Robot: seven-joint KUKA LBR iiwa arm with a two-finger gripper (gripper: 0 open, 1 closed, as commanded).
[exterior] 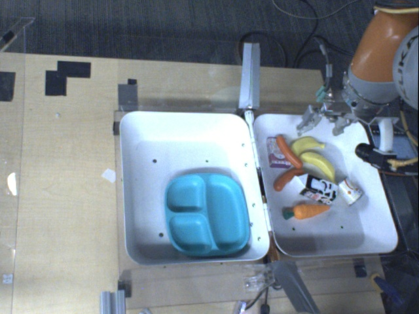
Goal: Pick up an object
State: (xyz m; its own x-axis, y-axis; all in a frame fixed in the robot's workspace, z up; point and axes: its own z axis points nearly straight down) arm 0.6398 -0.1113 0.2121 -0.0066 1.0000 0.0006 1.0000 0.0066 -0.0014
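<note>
Camera view: hand [325,117] over bananas [314,157], hot dogs [286,160], carrot [306,211].

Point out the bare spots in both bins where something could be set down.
Left bin: bare floor behind and left of the blue tray. Right bin: bare along its near edge, below the carrot. Crowded around the bananas and sausages.

A blue divided tray [208,214] lies in the left white bin [141,169], toward its near side.
</note>
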